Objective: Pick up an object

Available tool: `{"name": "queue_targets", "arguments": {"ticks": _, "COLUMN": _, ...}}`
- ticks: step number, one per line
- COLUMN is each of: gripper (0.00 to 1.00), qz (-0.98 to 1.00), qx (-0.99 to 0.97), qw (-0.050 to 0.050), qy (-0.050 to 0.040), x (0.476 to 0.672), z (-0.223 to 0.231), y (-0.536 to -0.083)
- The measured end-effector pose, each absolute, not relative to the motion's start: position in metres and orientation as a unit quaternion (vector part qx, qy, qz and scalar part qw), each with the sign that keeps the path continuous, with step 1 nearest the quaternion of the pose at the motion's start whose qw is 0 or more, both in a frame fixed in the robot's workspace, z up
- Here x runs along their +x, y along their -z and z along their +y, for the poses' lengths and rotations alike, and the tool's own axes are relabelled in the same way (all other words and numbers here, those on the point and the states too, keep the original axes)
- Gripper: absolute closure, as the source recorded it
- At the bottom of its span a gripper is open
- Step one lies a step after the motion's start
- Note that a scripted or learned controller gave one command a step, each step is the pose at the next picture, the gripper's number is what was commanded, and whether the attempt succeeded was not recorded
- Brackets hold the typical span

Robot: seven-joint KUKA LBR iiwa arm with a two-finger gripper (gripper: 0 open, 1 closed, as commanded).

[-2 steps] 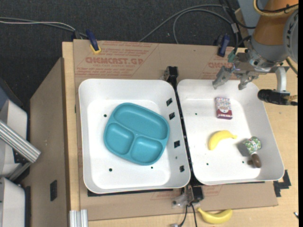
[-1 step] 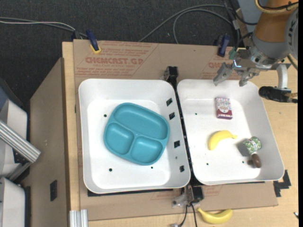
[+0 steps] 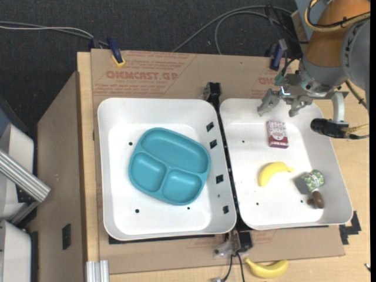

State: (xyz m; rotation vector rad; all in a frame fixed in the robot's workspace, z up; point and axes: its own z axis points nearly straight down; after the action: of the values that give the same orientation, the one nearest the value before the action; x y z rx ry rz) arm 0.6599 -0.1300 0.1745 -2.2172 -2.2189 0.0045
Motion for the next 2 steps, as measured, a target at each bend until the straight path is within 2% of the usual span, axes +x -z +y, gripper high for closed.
{"name": "queue_targets", "arguments": {"ticks": 1, "gripper": 0.00, "qz": -0.707, "qx": -0.707, "qw": 0.002, "qy": -0.0015, "x": 0.659, "z": -0.135, "y": -0.131}}
{"name": "queue_targets", "arguments": {"ticks": 2, "gripper": 0.00, "qz": -0.708, "qx": -0.706, "qw": -0.002, "qy": 0.0007, "x": 0.661, "z": -0.135, "y": -0.089}}
